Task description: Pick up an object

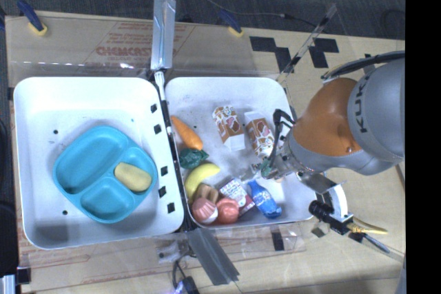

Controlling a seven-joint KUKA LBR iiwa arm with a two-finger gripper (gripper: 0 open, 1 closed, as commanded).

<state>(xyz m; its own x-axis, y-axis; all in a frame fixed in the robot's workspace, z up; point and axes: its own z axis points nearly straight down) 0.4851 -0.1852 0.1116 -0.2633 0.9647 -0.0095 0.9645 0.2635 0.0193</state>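
Light was bright and even from above. The 2 shallow white plastic bins glared slightly, with soft shadows along their near walls. The picture was grainy, small items blurred.

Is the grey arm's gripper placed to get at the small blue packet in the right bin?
Probably yes. The gripper sits low in the right white bin, just above the small blue packet, with nothing lying between them.

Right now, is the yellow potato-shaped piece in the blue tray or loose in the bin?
In the tray: the yellow piece lies in the right-hand compartment of the blue divided tray, within the left bin.
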